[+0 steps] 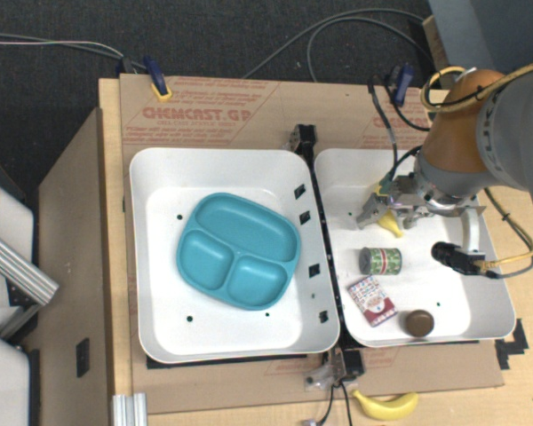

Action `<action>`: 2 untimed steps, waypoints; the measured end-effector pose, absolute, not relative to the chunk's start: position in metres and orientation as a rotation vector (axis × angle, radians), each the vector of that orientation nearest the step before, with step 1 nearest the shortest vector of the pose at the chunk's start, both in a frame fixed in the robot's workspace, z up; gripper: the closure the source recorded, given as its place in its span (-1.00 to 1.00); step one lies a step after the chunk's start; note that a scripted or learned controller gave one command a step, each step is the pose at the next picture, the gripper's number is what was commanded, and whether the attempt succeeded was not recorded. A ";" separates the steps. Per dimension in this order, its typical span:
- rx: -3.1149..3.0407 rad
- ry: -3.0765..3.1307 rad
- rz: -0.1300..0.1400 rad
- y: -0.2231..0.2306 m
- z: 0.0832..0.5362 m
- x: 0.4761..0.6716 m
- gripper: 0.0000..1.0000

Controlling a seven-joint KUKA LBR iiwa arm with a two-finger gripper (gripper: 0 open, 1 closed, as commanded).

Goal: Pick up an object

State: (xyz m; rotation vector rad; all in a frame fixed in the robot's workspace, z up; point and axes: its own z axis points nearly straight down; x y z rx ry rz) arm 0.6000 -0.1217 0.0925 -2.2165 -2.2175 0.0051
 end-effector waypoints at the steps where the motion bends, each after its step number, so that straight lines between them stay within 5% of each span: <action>1: -2.219 -2.219 0.002 -0.121 0.085 0.600 -1.00; 2: -2.220 -2.220 -0.002 -0.121 0.096 0.601 1.00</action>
